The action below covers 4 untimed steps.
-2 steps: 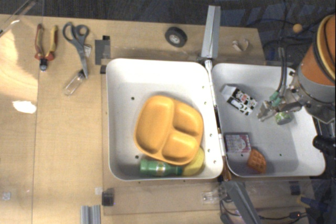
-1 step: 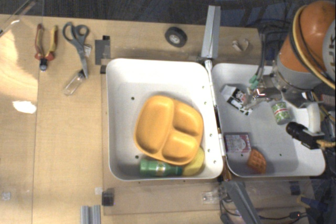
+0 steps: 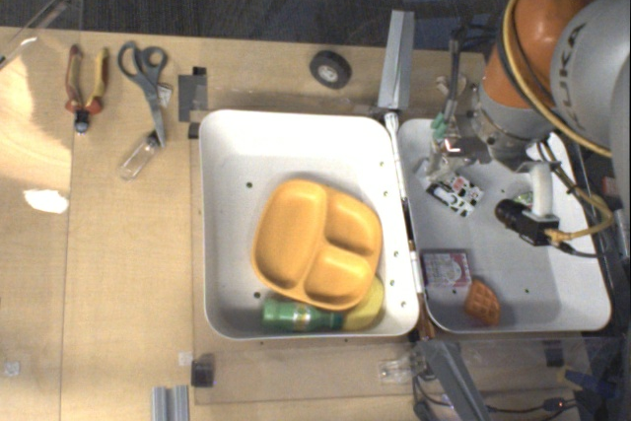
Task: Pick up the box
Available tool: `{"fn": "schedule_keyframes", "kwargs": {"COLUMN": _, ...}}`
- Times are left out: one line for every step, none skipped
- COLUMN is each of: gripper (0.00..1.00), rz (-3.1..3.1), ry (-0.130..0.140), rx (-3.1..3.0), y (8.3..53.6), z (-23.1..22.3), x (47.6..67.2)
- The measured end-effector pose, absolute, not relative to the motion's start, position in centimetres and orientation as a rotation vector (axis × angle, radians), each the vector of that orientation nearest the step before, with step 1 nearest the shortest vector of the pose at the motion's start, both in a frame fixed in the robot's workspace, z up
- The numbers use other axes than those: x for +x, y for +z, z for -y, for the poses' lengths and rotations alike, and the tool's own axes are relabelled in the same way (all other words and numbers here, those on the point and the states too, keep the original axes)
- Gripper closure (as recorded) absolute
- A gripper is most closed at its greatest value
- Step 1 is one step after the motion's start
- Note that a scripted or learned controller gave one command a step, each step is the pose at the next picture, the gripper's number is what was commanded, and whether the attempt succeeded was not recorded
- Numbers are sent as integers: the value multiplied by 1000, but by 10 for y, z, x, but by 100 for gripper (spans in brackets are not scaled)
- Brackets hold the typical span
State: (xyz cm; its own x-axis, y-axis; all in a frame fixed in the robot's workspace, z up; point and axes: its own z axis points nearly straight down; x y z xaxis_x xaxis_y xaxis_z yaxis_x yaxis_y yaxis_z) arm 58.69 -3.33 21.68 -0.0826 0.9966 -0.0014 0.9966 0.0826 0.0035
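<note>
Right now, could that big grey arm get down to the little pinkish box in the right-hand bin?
Probably yes. The box lies flat in the right bin, nothing on top; only an orange item sits close beside it.

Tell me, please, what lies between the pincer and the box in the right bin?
In the camera view, bare white bin floor separates the pincer from the box; a small orange item sits beyond the box.

A single fixed camera sits above the desk (image 3: 99, 261) and looks down at a slant, far enough back to take in both white bins: the left bin (image 3: 227, 212) near centre, the right bin (image 3: 572, 291) toward the right edge, where the arm (image 3: 572, 44) enters.
</note>
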Motion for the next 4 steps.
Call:
{"fn": "schedule_keyframes", "kwargs": {"gripper": 100, "rz": -2121, "ry": 8, "rx": 2312, "y": 299, "z": -29, "x": 509}}
{"fn": "schedule_keyframes", "kwargs": {"gripper": 100, "rz": -2449, "ry": 5, "rx": 1963, "y": 219, "z": 22, "x": 504}}
{"fn": "schedule_keyframes", "kwargs": {"gripper": 100, "rz": -2449, "ry": 11, "rx": 1955, "y": 230, "z": 20, "x": 507}}
{"fn": "schedule_keyframes", "kwargs": {"gripper": 100, "rz": -2450, "ry": 18, "rx": 1947, "y": 241, "z": 19, "x": 509}}
